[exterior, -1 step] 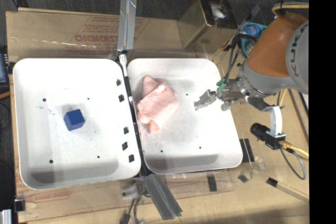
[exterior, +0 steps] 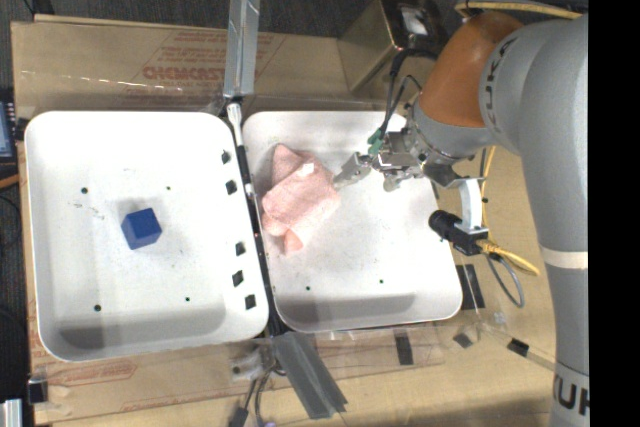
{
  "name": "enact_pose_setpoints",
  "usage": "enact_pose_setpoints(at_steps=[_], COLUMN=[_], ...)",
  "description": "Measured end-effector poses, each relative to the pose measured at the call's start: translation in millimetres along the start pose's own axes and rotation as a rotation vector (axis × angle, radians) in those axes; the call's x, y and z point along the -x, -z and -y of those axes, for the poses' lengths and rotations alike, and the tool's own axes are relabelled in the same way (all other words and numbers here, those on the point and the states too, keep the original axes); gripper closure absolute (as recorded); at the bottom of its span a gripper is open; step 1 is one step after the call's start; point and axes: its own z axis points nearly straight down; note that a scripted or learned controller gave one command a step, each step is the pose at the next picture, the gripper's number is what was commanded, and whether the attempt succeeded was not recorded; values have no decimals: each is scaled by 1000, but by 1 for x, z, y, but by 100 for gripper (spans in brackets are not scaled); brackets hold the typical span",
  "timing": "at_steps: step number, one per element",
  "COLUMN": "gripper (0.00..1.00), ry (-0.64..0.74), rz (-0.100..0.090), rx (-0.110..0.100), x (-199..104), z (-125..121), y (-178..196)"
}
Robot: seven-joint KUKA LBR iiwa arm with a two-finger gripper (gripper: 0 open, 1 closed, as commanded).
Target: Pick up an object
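Gripper (exterior: 350,171) beside pink cloth (exterior: 297,196); contact perhaps, unclear.

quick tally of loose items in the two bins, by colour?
Blue: 1, the blue cube in the left bin
Pink: 1, the crumpled pink cloth in the right bin, beside the end effector
Total: 2

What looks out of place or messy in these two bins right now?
Little stands out. The pink cloth lies crumpled in a loose heap against the left wall of the right bin, not flat. The blue cube sits squarely in the left bin. The gripper is at the cloth's right edge.
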Motion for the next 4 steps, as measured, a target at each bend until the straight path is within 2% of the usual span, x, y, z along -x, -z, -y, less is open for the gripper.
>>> enact_pose_setpoints(at_steps=[1, 2, 3, 4], gripper=[0, 0, 0, 0], ry=[103, 91, 203, 257], rz=[-1, 0, -1, 1], rx=[6, 4, 0, 9], x=[-55, -40, -69, -24], z=[-37, -57, -73, -37], y=[-67, 10, -20, -71])
